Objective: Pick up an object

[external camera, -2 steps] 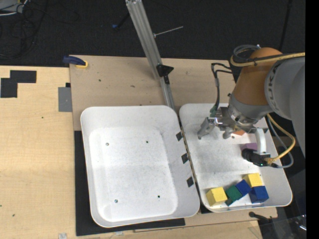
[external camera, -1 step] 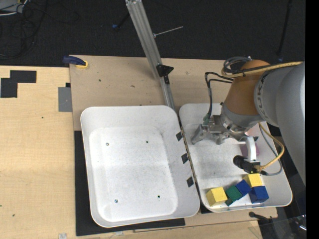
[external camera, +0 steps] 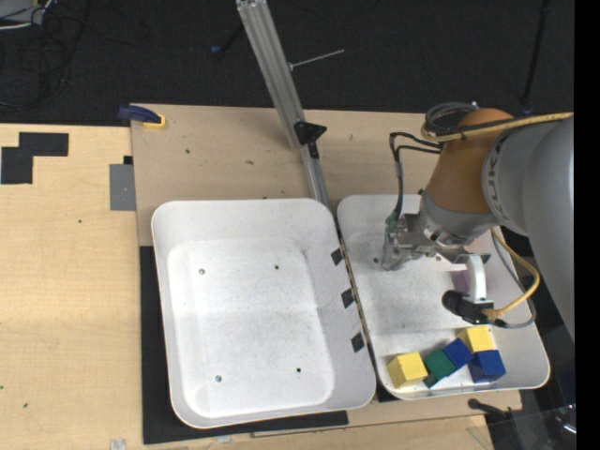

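My gripper (external camera: 396, 249) hangs low over the upper middle of the right bin (external camera: 412, 298), under the orange-banded wrist (external camera: 464, 172). Several small blocks lie clustered in that bin's near right corner: a yellow block (external camera: 407, 367), a green one (external camera: 437, 366), a blue one (external camera: 457, 352), a second yellow one (external camera: 480, 337) and another blue one (external camera: 487, 367). A small purple piece (external camera: 461, 277) lies by the right wall, partly behind the arm's white fitting. The gripper stands well apart from the cluster, up and to the left of it.
The left bin (external camera: 248, 307) sits next to the right one, with black clips (external camera: 345, 296) along the shared edge. A slanted aluminium rail (external camera: 279, 82) rises behind the bins. Cables (external camera: 511, 298) loop off the arm over the right bin's right side.
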`<state>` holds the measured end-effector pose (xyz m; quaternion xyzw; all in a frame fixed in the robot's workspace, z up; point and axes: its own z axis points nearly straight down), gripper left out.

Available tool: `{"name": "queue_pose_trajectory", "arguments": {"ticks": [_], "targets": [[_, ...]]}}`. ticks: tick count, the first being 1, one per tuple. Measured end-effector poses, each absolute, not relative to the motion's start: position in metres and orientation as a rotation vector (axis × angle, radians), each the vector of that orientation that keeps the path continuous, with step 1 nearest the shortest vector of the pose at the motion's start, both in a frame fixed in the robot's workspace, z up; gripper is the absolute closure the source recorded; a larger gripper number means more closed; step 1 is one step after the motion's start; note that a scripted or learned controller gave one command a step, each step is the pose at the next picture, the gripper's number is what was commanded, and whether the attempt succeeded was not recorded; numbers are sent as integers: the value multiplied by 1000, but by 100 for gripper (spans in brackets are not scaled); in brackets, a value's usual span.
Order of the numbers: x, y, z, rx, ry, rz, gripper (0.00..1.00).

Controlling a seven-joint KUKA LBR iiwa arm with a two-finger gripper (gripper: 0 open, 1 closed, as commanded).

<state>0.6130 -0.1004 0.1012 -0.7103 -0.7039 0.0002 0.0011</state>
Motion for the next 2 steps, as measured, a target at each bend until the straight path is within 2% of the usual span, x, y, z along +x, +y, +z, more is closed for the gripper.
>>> {"name": "queue_pose_trajectory", "arguments": {"ticks": [1, 2], "targets": [[623, -102, 150, -2222, -2224, -2, 100], [617, -110, 200, -2230, -2215, -1, 100]]}}
